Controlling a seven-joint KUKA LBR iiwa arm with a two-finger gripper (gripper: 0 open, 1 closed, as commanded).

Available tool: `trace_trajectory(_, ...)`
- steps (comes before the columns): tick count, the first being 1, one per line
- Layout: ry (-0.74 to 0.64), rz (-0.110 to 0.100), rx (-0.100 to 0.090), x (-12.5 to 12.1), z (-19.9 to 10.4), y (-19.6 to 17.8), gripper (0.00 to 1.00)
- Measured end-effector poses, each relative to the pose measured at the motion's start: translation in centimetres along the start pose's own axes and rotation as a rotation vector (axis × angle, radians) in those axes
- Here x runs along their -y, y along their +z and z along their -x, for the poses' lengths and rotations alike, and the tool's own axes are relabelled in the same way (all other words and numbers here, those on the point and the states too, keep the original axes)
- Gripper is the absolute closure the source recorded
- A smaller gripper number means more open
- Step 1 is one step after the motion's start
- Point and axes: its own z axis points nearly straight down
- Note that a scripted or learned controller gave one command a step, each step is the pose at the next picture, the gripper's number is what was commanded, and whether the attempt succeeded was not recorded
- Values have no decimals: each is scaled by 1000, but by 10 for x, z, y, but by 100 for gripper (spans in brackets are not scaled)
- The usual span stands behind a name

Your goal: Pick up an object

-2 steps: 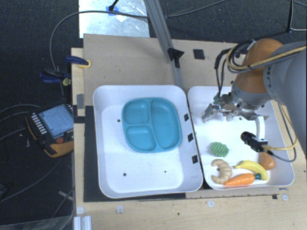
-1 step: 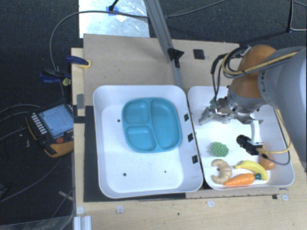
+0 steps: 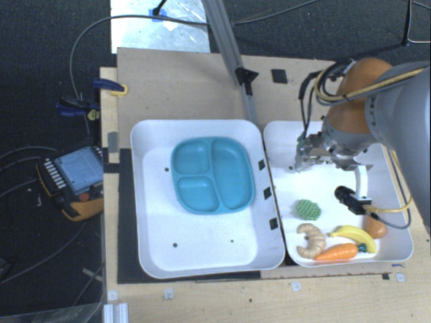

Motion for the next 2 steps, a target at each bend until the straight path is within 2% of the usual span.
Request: trace_trajectory(2, -5, -3, -2, 8, -12, -101, 100)
